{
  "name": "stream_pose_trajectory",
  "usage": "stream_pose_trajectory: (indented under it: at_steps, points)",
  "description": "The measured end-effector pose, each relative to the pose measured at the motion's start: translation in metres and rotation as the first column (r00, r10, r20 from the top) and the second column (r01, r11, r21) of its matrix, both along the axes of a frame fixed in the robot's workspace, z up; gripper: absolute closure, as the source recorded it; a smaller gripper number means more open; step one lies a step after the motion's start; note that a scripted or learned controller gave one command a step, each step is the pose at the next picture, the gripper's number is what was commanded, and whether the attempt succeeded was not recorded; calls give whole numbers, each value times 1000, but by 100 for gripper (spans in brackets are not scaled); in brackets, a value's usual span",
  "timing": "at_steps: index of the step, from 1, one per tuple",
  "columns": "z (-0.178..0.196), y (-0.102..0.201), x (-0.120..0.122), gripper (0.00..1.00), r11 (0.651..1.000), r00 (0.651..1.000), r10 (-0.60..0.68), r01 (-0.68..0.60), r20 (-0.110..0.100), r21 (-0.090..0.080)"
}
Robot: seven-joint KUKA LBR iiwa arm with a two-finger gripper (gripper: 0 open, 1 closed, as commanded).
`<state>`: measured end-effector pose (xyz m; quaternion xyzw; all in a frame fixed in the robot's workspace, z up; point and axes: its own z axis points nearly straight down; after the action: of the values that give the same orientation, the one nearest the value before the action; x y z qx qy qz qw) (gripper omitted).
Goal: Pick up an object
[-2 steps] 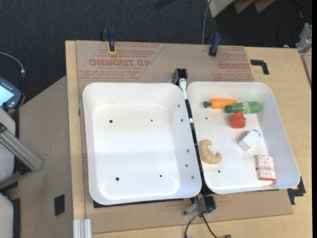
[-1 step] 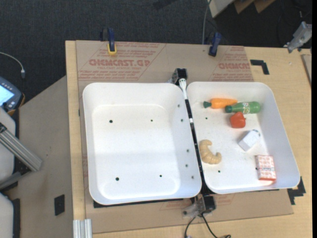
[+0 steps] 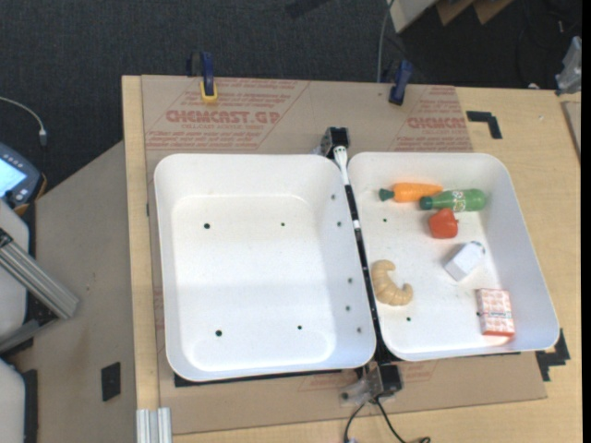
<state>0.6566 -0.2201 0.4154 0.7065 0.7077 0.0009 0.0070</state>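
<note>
Objects to pick all lie in the right bin (image 3: 517, 210), none lifted yet: a croissant (image 3: 391, 282) near its left wall, a carrot (image 3: 413, 192), green bottle (image 3: 457, 199) and red piece (image 3: 443, 223) toward the far edge, a white block (image 3: 464, 260), and a pink carton (image 3: 496, 312) at the near right corner. The whole pick remains.

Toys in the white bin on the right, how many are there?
6: carrot and green bottle at the back, red piece, white block, croissant, pink box in front.
</note>
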Motion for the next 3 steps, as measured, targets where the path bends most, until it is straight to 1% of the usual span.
stream_pose_trajectory:
  at_steps: [1,2,3]
  points:
    - [-1,0,0,0,1000,1000,0,0,-1,0]
    - [11,0,1,100,1000,1000,1,-1,4,-3]
    - [-146,48,-3,100,1000,1000,2,-1,-25,14]
